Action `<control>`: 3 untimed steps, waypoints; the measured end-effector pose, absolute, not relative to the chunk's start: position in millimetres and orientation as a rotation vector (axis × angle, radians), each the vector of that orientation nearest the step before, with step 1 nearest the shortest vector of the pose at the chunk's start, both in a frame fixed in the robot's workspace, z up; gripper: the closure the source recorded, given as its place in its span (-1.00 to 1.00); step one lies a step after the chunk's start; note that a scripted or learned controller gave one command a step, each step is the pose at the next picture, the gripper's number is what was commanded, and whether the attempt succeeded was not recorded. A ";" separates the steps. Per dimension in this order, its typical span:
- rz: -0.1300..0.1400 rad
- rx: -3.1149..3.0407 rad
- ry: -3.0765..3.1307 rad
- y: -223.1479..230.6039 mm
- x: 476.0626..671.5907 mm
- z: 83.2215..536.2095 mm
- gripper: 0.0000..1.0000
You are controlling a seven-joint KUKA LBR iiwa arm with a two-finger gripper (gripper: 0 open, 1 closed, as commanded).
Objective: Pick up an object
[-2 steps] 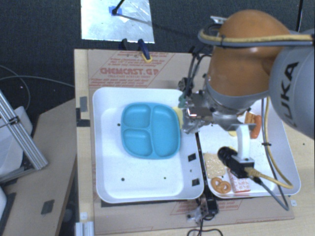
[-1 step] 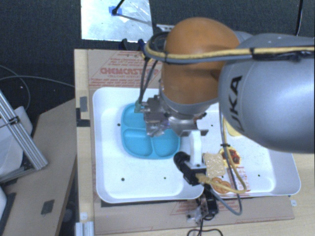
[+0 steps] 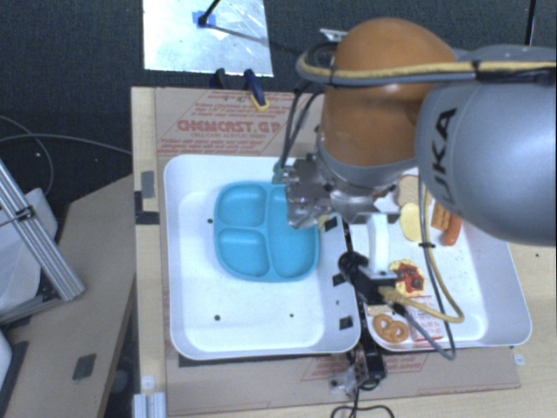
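A light blue divided plate (image 3: pixel 257 233) lies flat in the left white bin (image 3: pixel 187 259). My gripper (image 3: pixel 301 205) hangs under the orange wrist band, right over the plate's right edge near the wall between the two bins. In the right bin (image 3: pixel 498 307) lie a pale yellow piece (image 3: pixel 410 222), an orange-brown sausage-like piece (image 3: pixel 449 226), a red and yellow toy food item (image 3: pixel 407 277) and a small pretzel (image 3: pixel 391 327). The arm hides much of the right bin's back half.
Both bins rest on a cardboard sheet (image 3: pixel 218 124). A silvery sheet (image 3: pixel 204 24) lies behind the bench, and a blue clamp (image 3: pixel 255 90) sits at the cardboard's back edge. An aluminium frame (image 3: pixel 35 251) stands at the far left.
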State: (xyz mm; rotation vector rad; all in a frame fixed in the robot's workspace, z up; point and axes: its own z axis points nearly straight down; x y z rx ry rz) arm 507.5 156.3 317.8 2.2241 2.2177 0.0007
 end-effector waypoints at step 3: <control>-0.001 2.216 2.230 124.8 485.9 267.9 1.00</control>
